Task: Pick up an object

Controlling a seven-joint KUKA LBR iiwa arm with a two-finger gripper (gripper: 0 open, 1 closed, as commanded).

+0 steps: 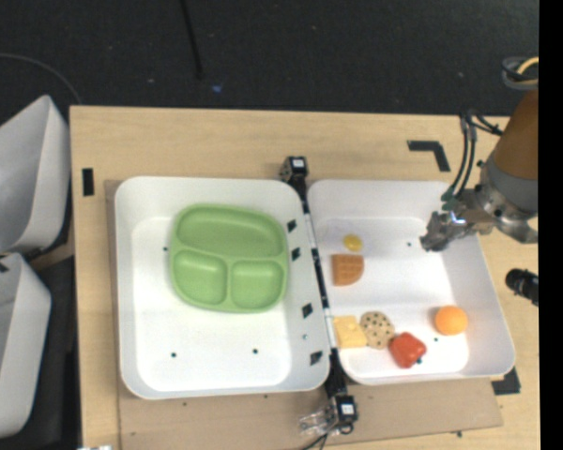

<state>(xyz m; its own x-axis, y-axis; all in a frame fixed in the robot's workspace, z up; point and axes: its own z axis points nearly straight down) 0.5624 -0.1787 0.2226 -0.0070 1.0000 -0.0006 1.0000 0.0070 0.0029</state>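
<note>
Pale wood counter [216, 143] against a dark floor carries two shallow white bins side by side, and your arm comes in from the right over the right bin [394, 200]. Your hand [438, 232] hangs low over that bin's upper right part, near its far wall, and whether it is apart or together cannot be told at this size; nothing is visible in its grip.

No object is singled out for you, so the nearest candidates matter. An orange ball [450, 320] lies toward the camera from the hand, near the bin's right wall, probably the shortest reach. A small yellow piece [353, 243] and an orange-brown block [348, 269] sit to the hand's left, close to the divider between the bins. Along the near edge you have a yellow wedge [350, 332], a speckled cookie [377, 326] touching it, and a red pepper [407, 349] just beside the cookie; that crowding may make a clean grasp harder there.

A green divided plate [230, 256] sits in the left bin [150, 345], well apart from the hand. White equipment housings [19, 176] stand off the counter's left edge.
</note>
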